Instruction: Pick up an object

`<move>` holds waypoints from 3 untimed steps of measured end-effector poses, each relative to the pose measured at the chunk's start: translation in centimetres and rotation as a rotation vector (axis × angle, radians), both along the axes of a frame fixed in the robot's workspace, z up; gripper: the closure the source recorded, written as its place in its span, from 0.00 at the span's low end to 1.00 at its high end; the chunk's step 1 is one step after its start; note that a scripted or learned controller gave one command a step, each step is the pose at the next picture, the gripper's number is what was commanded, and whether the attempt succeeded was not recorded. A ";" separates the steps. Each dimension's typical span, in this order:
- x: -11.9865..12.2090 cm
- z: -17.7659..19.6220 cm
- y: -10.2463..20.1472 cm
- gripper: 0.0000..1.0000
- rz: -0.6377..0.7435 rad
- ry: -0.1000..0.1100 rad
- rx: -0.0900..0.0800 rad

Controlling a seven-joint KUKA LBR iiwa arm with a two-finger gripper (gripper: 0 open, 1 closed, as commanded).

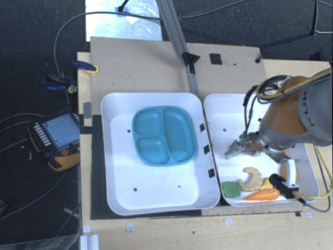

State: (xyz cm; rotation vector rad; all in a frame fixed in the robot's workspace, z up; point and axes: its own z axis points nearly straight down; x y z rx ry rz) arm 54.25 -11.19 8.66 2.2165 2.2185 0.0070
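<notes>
My gripper (234, 149) hangs over the middle of the right bin (221, 111), its grey fingers pointing left and down. I see nothing between them. Below it, near the bin's front edge, lie a tan croissant-shaped piece (252, 178), a green bumpy piece (231, 188), an orange carrot (263, 194) and a small yellow piece (268, 183). The gripper stands above and left of the croissant, apart from it.
The left bin (117, 186) holds a blue divided plate (164, 135). A grey pole (174, 30) slants over the back of the bench. Cables and a black-and-white part (289, 181) of the arm lie at the right bin's right side.
</notes>
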 end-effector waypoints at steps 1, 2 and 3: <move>0.2 1.3 0.0 1.00 0.000 -0.006 -0.001; 1.0 7.4 -0.6 1.00 0.003 0.000 -0.001; 0.3 12.4 -0.9 1.00 0.003 0.001 -0.001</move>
